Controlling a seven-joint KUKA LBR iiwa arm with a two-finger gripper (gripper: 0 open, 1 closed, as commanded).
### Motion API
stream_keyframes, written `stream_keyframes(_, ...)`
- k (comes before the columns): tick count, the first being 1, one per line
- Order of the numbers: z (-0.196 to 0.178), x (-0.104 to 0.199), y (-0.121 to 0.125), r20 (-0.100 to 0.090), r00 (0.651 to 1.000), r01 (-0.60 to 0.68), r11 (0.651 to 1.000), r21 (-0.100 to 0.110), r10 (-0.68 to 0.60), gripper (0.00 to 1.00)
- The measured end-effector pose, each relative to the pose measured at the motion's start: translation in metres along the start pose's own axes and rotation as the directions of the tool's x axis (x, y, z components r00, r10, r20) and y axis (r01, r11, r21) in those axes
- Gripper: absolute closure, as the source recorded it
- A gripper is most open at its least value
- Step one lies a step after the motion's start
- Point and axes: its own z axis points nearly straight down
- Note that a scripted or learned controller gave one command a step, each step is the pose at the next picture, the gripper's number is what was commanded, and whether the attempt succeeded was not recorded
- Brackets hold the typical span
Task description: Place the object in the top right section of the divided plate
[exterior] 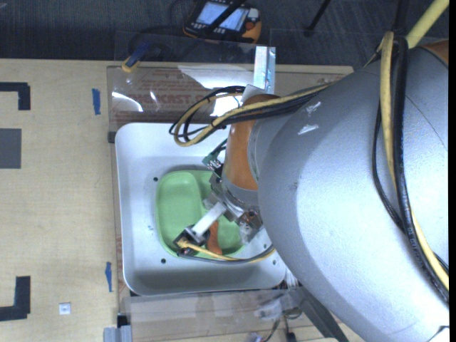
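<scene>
Pale wood bench [57,212]. White bin [132,212] sits on it at centre. Blue tape strips at the bin's 10 o'clock [95,101] and 7 o'clock [108,275]. Black markings [10,148] at far 9 o'clock.

No legible text; pendant screen [222,16] too blurred.

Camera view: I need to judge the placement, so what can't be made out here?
Green divided plate: its right side, top right section included, is covered by the arm.
Orange object: a sliver shows at the plate's lower edge, beneath the arm; its kind is unclear.
White bin: right wall hidden by the arm.
</scene>
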Motion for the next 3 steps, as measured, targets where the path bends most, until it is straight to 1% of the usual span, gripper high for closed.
stream_keyframes(1, -0.009, 0.000, -0.001, 0.004, 1.000, 0.003, 1.000, 0.002, -0.003, 1.00)
stream_keyframes(2, 0.010, 0.016, -0.037, -0.004, 0.999, 0.049, 0.999, -0.004, -0.049, 1.00)
stream_keyframes(3, 0.019, 0.022, -0.060, -0.017, 0.991, 0.129, 0.991, -0.027, -0.130, 1.00)
